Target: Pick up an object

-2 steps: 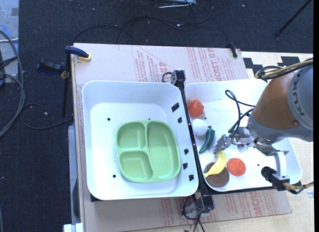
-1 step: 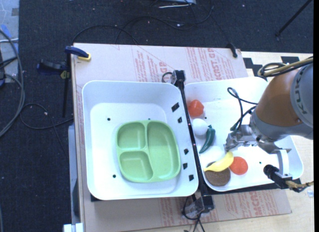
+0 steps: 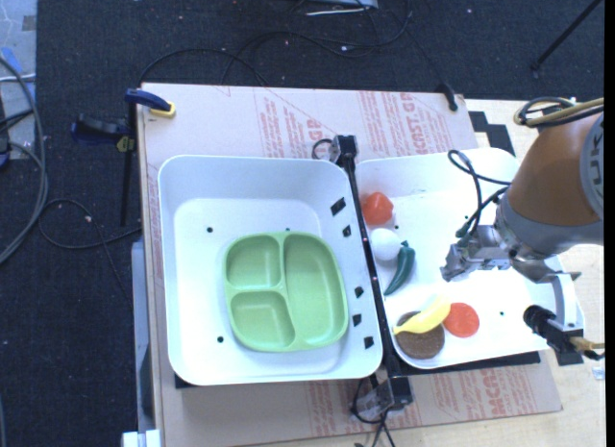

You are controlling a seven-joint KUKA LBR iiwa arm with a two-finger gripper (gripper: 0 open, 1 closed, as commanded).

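**Over the right bin, my gripper hangs above a scatter of toy food**

In the right bin (image 3: 500, 171), seen from the fixed overhead camera, my gripper (image 3: 459, 264) sits low over bare white floor, the grey wrist and orange band of my arm (image 3: 557, 181) reaching in from the right edge. From this slant I cannot tell how the tool itself stands, and nothing shows clamped in it. The things to be picked lie to its left and below. An orange-red tomato (image 3: 378, 208) rests near the bin's left wall, with a white egg (image 3: 384, 242) just below it and a dark green pepper (image 3: 401, 267) lying tilted beside the egg. Nearer the front rim, a yellow banana (image 3: 427, 317) lies across a brown round cookie (image 3: 421, 342), touching it, and a red slice (image 3: 462, 320) lies just beside the banana's right end. A black cable (image 3: 468, 174) loops over the bin's back half toward my wrist. In the left bin (image 3: 183, 243), a pale green divided tray (image 3: 285, 291) lies flat in the middle, three compartments facing up
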